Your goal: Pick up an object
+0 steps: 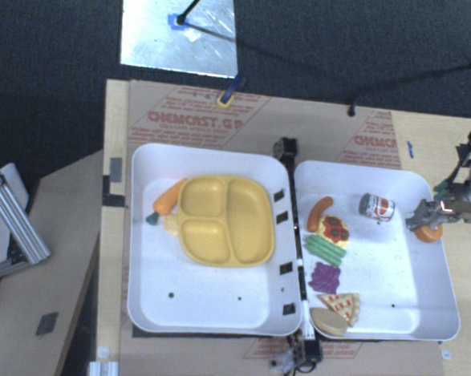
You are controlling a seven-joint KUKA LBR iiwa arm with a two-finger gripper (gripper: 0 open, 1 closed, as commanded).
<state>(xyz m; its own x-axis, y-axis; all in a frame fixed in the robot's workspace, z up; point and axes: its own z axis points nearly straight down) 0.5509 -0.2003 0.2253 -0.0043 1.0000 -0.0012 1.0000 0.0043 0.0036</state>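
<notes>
My gripper (pixel 425 217) hangs over the right rim of the right bin (pixel 391 266), with the arm coming in from the right edge. A small orange object (pixel 430 233) lies directly under it, touching or nearly touching it; whether it is held is unclear. In the same bin, a small red-and-white can (pixel 376 207) lies to the gripper's left. Further left, along the bin's left side, are a sausage (pixel 320 214), a red-and-yellow piece (pixel 334 229), green beans (pixel 325 249), purple grapes (pixel 324 277), a pizza slice (pixel 343 304) and a tan piece (pixel 327 321).
The left bin (pixel 144 281) holds a yellow divided plate (pixel 221 220) with a carrot (pixel 169 196) and a pale yellow piece (pixel 171 224) at its left. A black divider (pixel 293 235) runs between the bins. The right bin's middle and lower right floor is bare.
</notes>
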